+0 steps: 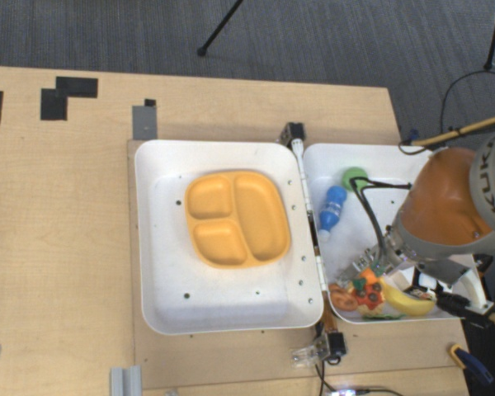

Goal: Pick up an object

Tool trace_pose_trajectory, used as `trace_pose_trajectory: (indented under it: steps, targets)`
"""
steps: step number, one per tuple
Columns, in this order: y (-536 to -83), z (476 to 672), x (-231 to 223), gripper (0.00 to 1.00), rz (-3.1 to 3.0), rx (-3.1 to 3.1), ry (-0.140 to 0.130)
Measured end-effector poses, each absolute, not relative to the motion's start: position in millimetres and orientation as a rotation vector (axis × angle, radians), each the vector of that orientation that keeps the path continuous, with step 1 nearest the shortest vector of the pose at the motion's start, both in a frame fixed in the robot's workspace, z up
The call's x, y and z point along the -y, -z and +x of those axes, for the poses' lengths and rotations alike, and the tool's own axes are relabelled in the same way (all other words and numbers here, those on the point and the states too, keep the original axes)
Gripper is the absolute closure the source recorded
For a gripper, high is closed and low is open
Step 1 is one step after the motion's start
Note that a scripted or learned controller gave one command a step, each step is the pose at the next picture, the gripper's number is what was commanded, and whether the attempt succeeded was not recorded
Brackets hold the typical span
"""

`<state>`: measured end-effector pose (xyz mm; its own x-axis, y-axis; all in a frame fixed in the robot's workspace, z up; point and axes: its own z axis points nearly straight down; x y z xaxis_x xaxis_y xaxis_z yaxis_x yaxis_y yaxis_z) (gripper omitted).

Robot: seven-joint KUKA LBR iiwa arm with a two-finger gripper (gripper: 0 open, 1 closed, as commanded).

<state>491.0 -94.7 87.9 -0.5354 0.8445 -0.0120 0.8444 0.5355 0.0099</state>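
hand [371, 264] low over toys [361, 294], right bin [379, 165]

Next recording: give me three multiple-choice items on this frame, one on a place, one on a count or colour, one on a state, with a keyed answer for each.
1. Where does the yellow divided plate lie?
A. in the left bin
B. in the right bin
C. on the bare bench

2. How many compartments does the plate have?
A. two
B. three
C. five

3. How does the blue bottle lie?
A. standing upright on the plate
B. on its side in the right bin
C. lifted clear above the bin

Answers:
1 A, it fills the middle of the left bin.
2 B, two smaller wells and one long one.
3 B, it lies flat on the floor of the right bin, beside the green object.
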Motion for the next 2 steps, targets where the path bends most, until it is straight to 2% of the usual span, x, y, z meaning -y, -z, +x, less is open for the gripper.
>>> trace_pose_trajectory:
  steps: [1,2]
  targets:
    - [-98.8,493.0,93.5,1.00,1.505,-2.736,-0.010]
    - [-98.6,492.7,93.4,0.00,1.505,-2.737,-0.009]
